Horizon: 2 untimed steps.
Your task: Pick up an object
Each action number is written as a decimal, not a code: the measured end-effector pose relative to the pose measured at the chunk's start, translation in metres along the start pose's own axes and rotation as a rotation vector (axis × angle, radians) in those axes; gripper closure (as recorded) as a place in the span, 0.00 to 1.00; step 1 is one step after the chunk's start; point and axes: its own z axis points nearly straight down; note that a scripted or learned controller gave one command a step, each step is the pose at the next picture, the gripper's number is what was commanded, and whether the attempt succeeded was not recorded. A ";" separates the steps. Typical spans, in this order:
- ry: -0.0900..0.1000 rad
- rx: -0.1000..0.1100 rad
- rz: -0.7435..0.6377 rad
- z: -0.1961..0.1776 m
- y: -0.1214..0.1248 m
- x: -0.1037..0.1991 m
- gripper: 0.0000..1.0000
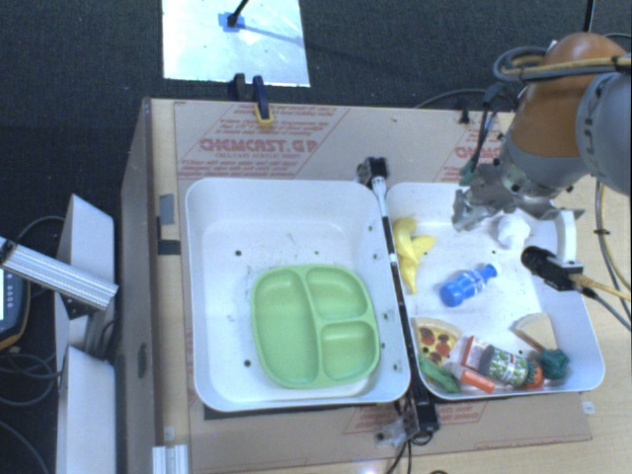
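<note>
Objects for picking lie in the right shallow white bin [592,358]: a blue plastic bottle [466,284] on its side near the middle, a yellow banana-shaped toy [408,249] against the left wall, a pizza-slice toy [437,339] and a green-labelled packet [502,365] along the near edge. From the right, the grey arm with its orange band [553,107] bends down over the bin's far end, gripper [478,208] low beside something white [512,230] (whether it grasps anything cannot be told). A light green divided plate [316,324] sits in the left white bin [212,265].

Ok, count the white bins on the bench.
2. The left white bin holds a green divided plate; the right white bin holds the toys, with the gripper over its far end.
</note>
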 end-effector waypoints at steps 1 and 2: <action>0.000 0.000 0.000 0.000 0.000 0.000 0.00; -0.001 0.007 0.008 0.092 -0.052 -0.035 0.00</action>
